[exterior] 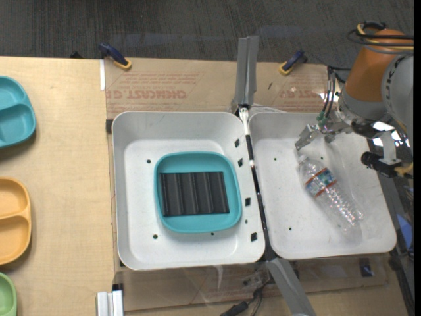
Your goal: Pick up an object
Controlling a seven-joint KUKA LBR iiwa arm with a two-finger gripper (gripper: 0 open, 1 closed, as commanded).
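The bottle (329, 191) lies on its side in the right bin (283, 232), running from centre toward the lower right of the frame. The gripper (314, 135) hangs just above its cap end at upper right, fingers seemingly spread, though glare blurs them. A good grasp would straddle the labelled middle, across the bottle's width.

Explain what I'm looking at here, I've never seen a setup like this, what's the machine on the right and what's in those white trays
One camera looks down at a slant on a bench. The machine is a robot arm, grey and orange, reaching in from the right. Its gripper hangs over the right white bin, near the cap end of a clear plastic bottle lying there. Nothing is seen between its fingers. The left white bin holds a teal tray with a dark ribbed insert. Coloured plates sit at the left edge.
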